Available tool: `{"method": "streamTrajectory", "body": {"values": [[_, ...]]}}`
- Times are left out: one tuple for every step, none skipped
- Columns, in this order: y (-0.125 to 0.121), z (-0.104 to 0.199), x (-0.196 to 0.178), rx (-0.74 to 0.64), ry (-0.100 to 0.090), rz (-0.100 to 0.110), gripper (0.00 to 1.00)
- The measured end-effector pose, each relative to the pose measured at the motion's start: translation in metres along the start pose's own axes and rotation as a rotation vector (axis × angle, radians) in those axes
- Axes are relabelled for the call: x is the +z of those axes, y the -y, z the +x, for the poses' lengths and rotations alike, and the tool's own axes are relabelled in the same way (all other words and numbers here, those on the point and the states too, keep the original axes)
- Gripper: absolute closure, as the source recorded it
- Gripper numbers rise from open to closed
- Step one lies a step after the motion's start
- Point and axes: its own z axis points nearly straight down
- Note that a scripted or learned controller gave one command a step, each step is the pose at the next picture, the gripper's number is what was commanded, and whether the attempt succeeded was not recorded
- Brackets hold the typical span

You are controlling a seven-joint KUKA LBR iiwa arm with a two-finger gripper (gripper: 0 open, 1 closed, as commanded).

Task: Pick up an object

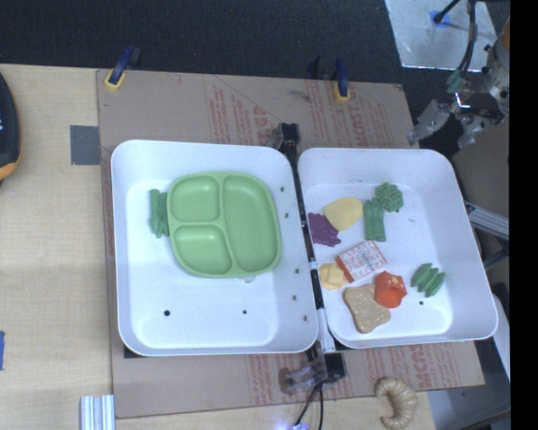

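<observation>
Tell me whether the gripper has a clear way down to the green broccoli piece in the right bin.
Probably yes. The gripper sits beyond the right bin, and the green broccoli piece lies uncovered near that corner, with nothing over it.

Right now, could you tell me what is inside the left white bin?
The left bin holds a green divided plate with three compartments, all looking bare, and a small green item touching its left edge. Whatever lies under the plate is covered and cannot be seen.
</observation>
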Motion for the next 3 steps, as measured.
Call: {"method": "streamTrajectory", "body": {"values": [[0.023, -0.032, 0.119, 0.003, -0.001, 0.011, 0.0], [0.0, 0.004, 0.195, -0.004, -0.003, 0.007, 0.0], [-0.001, 0.004, 0.19, -0.001, -0.002, 0.002, 0.0]]}}
